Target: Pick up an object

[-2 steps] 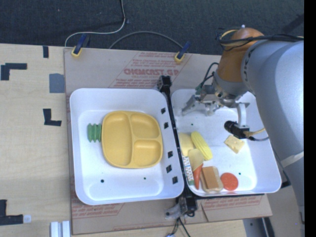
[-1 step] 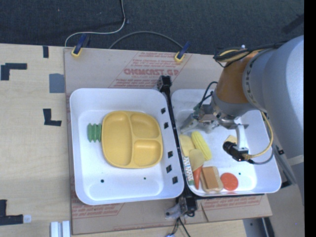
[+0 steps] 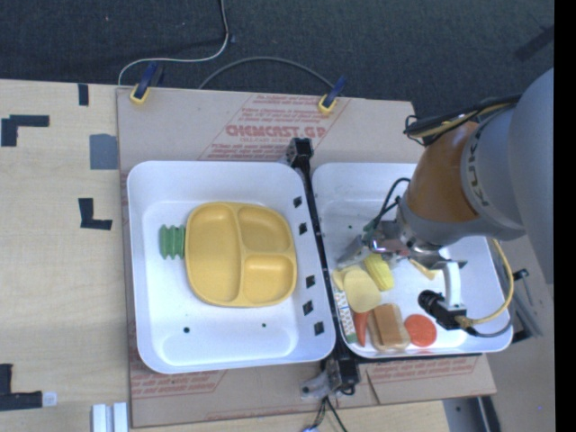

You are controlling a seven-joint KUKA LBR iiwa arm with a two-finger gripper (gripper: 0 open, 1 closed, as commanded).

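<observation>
Two white bins (image 3: 144, 241) side by side on cardboard-topped bench. Gripper (image 3: 382, 248) low in right bin, just above yellow corn piece (image 3: 380, 272); grip state impossible to tell. Yellow divided tray (image 3: 241, 252) in left bin.

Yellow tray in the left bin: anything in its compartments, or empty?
Empty. The yellow tray lies flat in the left bin, all three compartments bare; a green object sits outside its left edge.

yellow tray (image 3: 241, 252) | green toy (image 3: 171, 241) | white bins (image 3: 144, 241) | orange-red disc (image 3: 420, 331)
</observation>
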